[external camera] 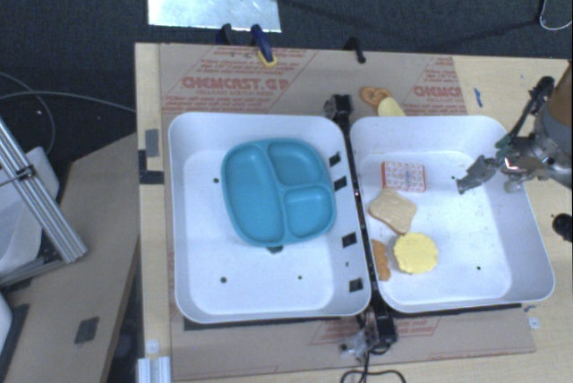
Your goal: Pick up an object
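The right bin (528, 269) holds several toy foods. A pink square waffle (403, 176) lies near the bin's middle, with a tan bread slice (392, 211) just in front of it. A yellow round piece (415, 253) and a small orange piece (381, 259) lie nearer the front left. My gripper (492, 181) hangs over the right part of this bin, to the right of the waffle and apart from all the food. Its fingers are spread open, with nothing between them.
The left bin (192, 283) holds a blue divided plate (276, 191). Behind the right bin, on the cardboard, lie an orange pretzel-like piece (372, 94) and a yellow piece (390, 107). A black divider with clips (351, 193) runs between the bins.
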Available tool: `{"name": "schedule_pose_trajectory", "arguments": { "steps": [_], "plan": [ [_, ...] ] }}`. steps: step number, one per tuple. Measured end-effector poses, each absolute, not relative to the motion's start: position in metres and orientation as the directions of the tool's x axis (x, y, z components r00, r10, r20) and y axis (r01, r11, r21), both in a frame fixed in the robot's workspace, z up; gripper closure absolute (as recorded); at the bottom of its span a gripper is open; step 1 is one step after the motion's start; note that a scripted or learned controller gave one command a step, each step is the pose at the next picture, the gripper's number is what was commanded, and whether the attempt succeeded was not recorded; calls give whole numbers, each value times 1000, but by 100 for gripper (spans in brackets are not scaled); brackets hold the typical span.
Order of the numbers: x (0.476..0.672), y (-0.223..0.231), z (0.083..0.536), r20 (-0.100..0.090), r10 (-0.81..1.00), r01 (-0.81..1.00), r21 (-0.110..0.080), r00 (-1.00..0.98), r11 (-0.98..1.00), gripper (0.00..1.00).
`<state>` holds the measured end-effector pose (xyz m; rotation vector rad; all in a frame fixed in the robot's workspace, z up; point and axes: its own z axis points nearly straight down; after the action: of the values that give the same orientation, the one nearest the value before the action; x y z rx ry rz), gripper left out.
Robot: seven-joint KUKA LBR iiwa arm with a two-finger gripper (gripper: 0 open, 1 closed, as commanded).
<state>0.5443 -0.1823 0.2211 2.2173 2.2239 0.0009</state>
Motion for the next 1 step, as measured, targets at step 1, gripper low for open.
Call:
{"name": "schedule_pose_trajectory", "arguments": {
  "steps": [1],
  "plan": [
    [508, -208, 90, -2, 1000, 1000, 2, 2, -2, 0]
  ]
}}
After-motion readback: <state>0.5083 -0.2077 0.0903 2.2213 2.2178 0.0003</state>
